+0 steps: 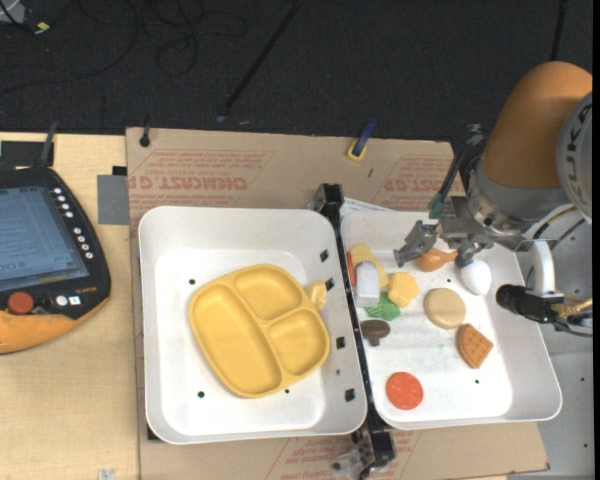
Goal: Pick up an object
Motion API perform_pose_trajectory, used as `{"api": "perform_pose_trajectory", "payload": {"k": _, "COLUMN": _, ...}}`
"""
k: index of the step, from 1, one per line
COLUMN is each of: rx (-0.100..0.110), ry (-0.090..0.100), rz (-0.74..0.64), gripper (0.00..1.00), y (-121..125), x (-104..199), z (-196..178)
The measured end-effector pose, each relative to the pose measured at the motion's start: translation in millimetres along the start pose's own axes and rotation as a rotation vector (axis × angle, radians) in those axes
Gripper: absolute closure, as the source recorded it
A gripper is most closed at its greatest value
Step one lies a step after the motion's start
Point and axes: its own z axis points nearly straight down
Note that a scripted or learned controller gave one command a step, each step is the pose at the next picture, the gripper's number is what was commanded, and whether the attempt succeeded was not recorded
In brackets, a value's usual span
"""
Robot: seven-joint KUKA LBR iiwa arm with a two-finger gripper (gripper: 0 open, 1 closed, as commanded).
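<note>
My gripper [441,251] hangs low over the back of the right bin [530,393], open, its fingers either side of a small orange piece [437,260]; one dark finger [413,247] points down to the left. A white egg [476,276] lies just right of it. In front of it are a tan round bun [445,308], a brown waffle piece [474,345], a red disc [405,390], a yellow lump [403,289], a green bit [385,308], a dark brown piece [376,331] and a white tube [365,282]. Whether the fingers touch the orange piece I cannot tell.
The left bin [170,248] holds a yellow divided plate [257,328]. A teach pendant [35,258] lies on the bench at far left. A black fitting with cables [525,302] sticks over the right bin's right rim. A blue and yellow clip [359,145] sits on the cardboard's back edge.
</note>
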Motion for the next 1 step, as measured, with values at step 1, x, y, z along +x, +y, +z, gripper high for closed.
{"api": "perform_pose_trajectory", "payload": {"k": 1, "rx": -0.013, "ry": -0.002, "rz": -0.002, "gripper": 0.00, "y": 2.5, "x": -0.3, "z": -6.7}}
